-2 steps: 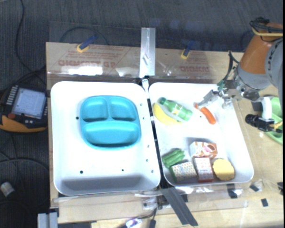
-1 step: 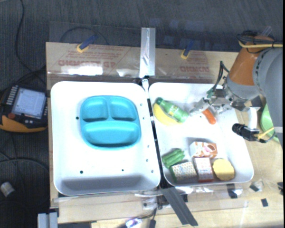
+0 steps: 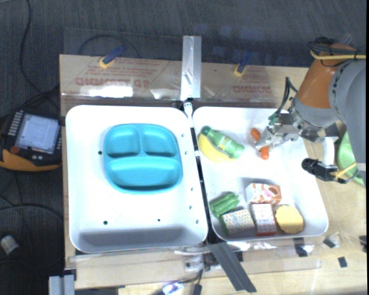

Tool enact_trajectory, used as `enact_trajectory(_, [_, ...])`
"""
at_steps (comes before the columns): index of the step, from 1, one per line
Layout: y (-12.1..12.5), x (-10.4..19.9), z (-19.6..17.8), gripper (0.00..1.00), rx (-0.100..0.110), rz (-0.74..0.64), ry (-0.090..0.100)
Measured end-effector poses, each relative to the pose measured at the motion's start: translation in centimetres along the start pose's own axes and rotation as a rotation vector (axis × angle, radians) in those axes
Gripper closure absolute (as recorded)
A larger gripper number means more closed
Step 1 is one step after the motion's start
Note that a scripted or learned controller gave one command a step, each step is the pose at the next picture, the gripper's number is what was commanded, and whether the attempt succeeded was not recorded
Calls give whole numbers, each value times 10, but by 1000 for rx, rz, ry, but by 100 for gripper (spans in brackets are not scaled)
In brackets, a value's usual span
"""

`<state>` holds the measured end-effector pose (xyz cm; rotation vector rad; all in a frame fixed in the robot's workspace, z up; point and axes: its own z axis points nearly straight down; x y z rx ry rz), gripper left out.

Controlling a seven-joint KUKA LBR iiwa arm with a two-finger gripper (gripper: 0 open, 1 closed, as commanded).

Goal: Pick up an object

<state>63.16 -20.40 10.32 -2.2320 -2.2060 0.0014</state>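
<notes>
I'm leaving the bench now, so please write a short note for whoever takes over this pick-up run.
Claw: low over the right white bin, near its far side, beside two small orange pieces; its grip cannot be judged.
Things: green bottle on a yellow banana-shaped toy; small boxes and a yellow block at the near edge. Blue divided tray in the left bin.
Done: nothing seen lifted.
Left: grasp and raise one object.

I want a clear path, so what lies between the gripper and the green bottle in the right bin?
In the camera view, bare white bin floor separates the gripper from the green bottle; the small orange pieces sit right beside the gripper.
</notes>
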Motion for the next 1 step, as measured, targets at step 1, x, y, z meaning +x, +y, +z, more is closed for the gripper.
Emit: enact_trajectory(1, [-7,47,-86,100,0,85,-2])
